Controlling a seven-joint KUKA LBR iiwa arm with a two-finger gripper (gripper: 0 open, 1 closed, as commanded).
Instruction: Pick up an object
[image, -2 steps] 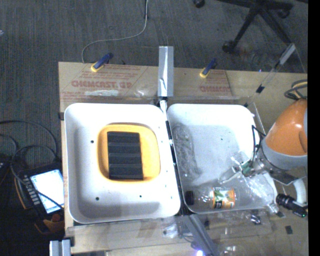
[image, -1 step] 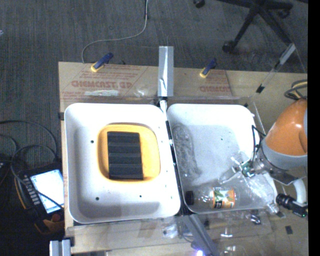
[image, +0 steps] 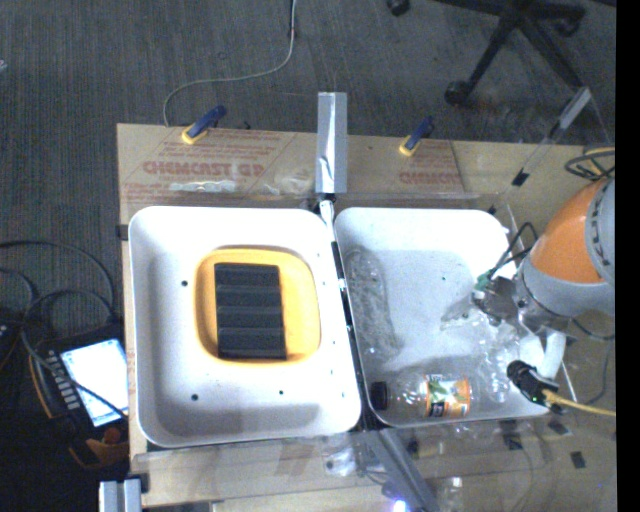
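A yellow tray-like object with a black ribbed insert (image: 250, 305) lies flat in the left bin (image: 160, 400). In the right bin (image: 430, 235), a clear plastic bottle with an orange label (image: 435, 395) lies on its side near the front wall. A clear plastic piece (image: 365, 290) rests along that bin's left wall. Crumpled clear plastic (image: 478, 335) sits toward the right side. My gripper (image: 493, 297) hangs low over the right bin's right part, just above the crumpled plastic, under the orange-banded wrist (image: 570, 250).
A metal post (image: 331, 140) stands behind the seam between the bins. Two clamps (image: 203, 124) (image: 417, 135) pin the cardboard at the back. Cables and a yellow hose (image: 575, 403) trail at the right bin's front right corner.
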